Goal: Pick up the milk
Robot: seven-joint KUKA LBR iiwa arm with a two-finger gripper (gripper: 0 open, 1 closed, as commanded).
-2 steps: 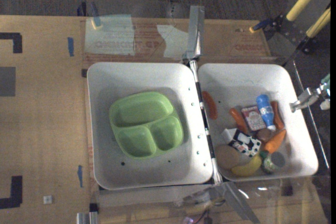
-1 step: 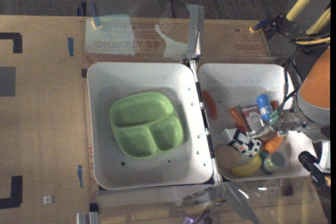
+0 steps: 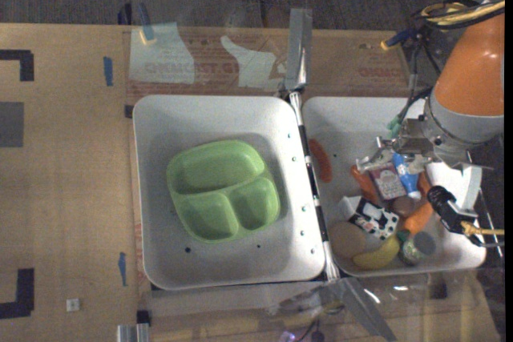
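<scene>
The milk [image 3: 371, 217] is a small white carton with black cow patches, lying on its side in the lower middle of the right bin [image 3: 337, 118]. My gripper [image 3: 394, 158] hangs over the middle of that bin, up and to the right of the milk and apart from it. It sits just above a maroon packet [image 3: 389, 183] and a blue bottle [image 3: 405, 175]. The grey wrist and orange band [image 3: 478, 68] rise from it toward the right.
Around the milk lie a banana [image 3: 378, 256], a brown potato-like lump [image 3: 348, 237], an orange carrot [image 3: 417, 220], a small can [image 3: 414, 249] and a red sausage-like piece [image 3: 321, 160]. The left bin [image 3: 152, 124] holds a green divided plate [image 3: 224, 190].
</scene>
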